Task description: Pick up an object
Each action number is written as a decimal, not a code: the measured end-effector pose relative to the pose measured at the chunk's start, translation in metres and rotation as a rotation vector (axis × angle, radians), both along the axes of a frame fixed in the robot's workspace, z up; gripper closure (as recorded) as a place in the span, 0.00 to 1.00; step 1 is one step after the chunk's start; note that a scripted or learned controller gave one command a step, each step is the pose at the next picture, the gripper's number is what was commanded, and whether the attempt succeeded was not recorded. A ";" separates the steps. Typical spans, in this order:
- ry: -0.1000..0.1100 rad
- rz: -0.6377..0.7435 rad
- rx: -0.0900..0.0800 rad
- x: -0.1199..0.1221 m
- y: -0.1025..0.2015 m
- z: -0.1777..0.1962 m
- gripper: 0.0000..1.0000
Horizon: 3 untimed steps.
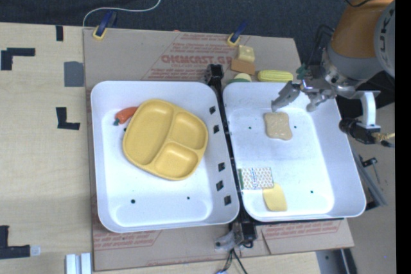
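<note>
The tan slice (279, 126), a flat bread-shaped piece, is the object we pick as nearest the action, lying flat in the upper middle of the right bin (334, 157). We sweep from the left now. On the counter (38, 157) we see black tape marks on pale wood, and a brown cardboard sheet (192, 54) under both bins, clipped at its far edge. In the left bin (106, 138) sits a yellow divided plate (166, 138), tilted slightly on the white floor, and an orange carrot-like piece (125, 114) peeks out from under its upper left rim, touching it. A black divider strip (220, 138) runs between the two bins. Beyond the far edge of the right bin we spot a tan block (243, 63), a small pale green item (241, 77) and a yellow corn cob (275, 76), all resting on the cardboard. Inside the right bin, near the front, a small patterned packet (256, 178) lies just above a yellow wedge (275, 199), the two close together. And there is the tool (300, 99), hanging over the bin's upper right, its two fingers spread apart with nothing between them, just above and right of the tan slice. The grey arm (359, 42) enters from the right.
</note>
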<state>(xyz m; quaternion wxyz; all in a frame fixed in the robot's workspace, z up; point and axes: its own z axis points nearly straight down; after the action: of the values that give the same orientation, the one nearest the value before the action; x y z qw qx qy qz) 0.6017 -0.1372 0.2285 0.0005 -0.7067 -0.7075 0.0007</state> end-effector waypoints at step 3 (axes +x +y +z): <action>-0.004 0.001 -0.002 0.033 -0.030 -0.132 1.00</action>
<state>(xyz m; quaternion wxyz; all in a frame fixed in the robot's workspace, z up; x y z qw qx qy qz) 0.6351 -0.1667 0.0960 -0.0018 -0.7064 -0.7078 0.0001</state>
